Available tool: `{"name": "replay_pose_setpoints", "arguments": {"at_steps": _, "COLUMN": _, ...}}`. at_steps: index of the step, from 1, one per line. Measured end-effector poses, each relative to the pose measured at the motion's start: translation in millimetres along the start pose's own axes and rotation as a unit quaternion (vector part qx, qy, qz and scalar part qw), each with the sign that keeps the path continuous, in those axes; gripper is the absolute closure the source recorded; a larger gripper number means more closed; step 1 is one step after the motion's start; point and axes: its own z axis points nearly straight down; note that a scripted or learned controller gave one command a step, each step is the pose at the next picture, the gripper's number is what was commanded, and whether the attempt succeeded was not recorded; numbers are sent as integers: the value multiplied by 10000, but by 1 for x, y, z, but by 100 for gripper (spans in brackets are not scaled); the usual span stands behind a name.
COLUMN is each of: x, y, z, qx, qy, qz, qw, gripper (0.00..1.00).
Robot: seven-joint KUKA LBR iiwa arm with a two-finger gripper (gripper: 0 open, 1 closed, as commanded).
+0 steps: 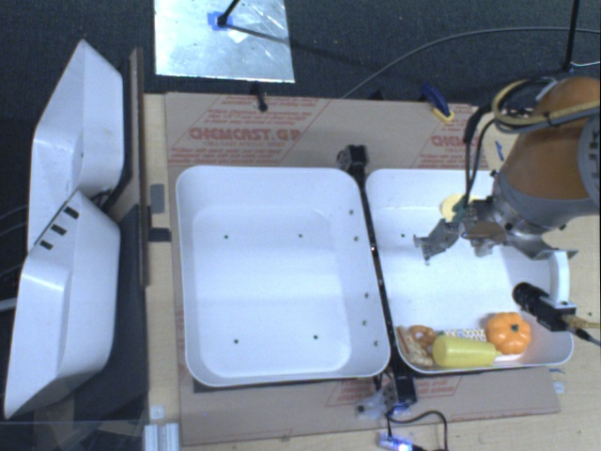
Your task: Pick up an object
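Observation:
My gripper (434, 244) hangs over the upper middle of the right bin (404, 289), pointing left, on the grey arm with its orange band (554, 148). Several objects lie along the right bin's front edge: an orange pumpkin-like toy (508, 333), a yellow oblong piece (462, 351), and a brown and orange lumpy item (417, 340). A pale yellow object (454, 205) shows just behind the gripper, partly hidden by the wrist. The gripper is well apart from the front-edge objects.
The left bin (272, 271) lies beside the right one, with a black divider clip (353, 156) between them at the back. A black part (536, 302) juts from the arm over the right bin's right side. Cables (488, 120) hang by the arm.

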Motion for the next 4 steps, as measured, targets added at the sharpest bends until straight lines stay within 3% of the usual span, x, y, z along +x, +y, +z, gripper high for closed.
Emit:
{"name": "replay_pose_setpoints", "arguments": {"at_steps": 2, "x": -117, "y": 20, "z": 99, "qx": 50, "qy": 0, "qz": 25, "qw": 10000, "gripper": 0}}
{"name": "replay_pose_setpoints", "arguments": {"at_steps": 3, "x": -122, "y": 43, "z": 131, "qx": 43, "qy": 3, "qz": 2, "qw": 10000, "gripper": 0}}
{"name": "replay_pose_setpoints", "arguments": {"at_steps": 4, "x": -29, "y": 4, "z": 109, "qx": 26, "qy": 13, "qz": -24, "qw": 10000, "gripper": 0}}
